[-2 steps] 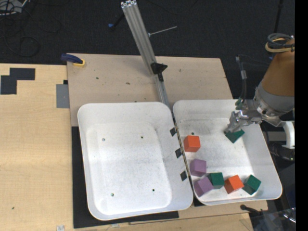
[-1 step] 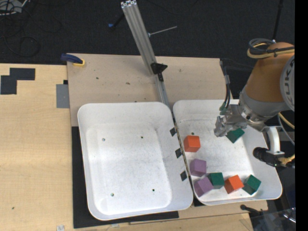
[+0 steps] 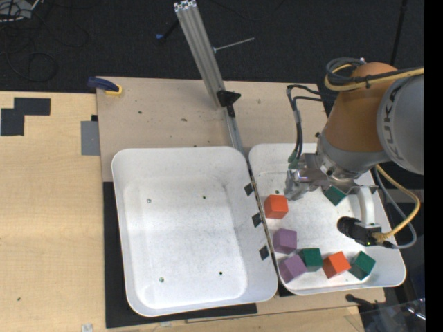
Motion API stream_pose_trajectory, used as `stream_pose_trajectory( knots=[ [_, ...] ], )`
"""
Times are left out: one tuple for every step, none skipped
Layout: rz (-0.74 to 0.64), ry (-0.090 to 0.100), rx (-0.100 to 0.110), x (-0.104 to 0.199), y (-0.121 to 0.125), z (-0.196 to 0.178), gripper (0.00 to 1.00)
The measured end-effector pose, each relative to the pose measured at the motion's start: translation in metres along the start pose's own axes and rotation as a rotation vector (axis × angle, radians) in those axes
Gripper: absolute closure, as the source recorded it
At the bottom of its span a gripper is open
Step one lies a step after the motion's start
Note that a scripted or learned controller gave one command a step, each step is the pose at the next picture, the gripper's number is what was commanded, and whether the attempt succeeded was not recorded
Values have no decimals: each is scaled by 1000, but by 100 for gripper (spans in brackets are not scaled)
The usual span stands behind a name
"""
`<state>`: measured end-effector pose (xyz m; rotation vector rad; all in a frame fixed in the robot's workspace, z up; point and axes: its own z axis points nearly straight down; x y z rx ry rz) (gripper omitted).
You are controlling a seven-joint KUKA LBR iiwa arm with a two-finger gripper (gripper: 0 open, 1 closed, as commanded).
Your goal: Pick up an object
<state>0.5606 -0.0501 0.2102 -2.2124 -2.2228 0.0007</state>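
My arm [image 3: 387, 123] is a chunky grey casing with a fat orange band, dark KUKA lettering on the grey part, black and yellowish cables looping around it, and a metal gripper [image 3: 299, 180] bolted on.

Even overhead light, bright white bins [image 3: 138, 185], dark background, soft shadows, slightly grainy focus

The arm's wrist covers part of a green block [image 3: 336, 196] in the right bin [image 3: 266, 159], hiding its upper edge.
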Motion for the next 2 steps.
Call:
stream_pose_trajectory(
  knots=[
    [1, -1, 2, 49, -19, 6, 100],
    [0, -1, 3, 105, -33, 10, 100]
  ],
)
